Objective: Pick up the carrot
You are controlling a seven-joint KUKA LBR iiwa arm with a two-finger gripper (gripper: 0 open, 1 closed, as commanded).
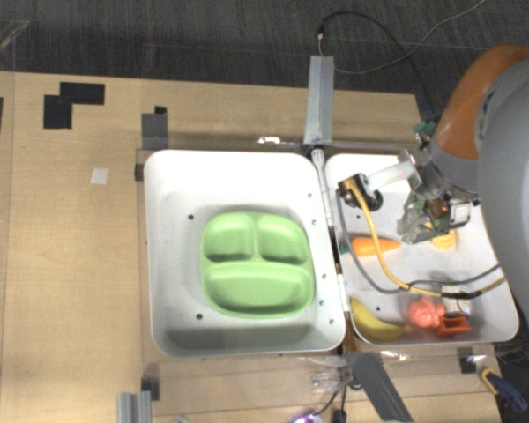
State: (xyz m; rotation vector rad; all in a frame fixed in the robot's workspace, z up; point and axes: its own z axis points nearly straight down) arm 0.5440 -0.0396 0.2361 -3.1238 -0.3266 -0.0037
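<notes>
Pincer poised low in right bin; finger state indeterminable. Carrot lying on bin floor just left of and slightly below pincer, long axis roughly horizontal, not gripped.

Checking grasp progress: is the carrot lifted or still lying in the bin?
Lying in the right bin: the carrot rests flat on its floor, beside the gripper.
</notes>
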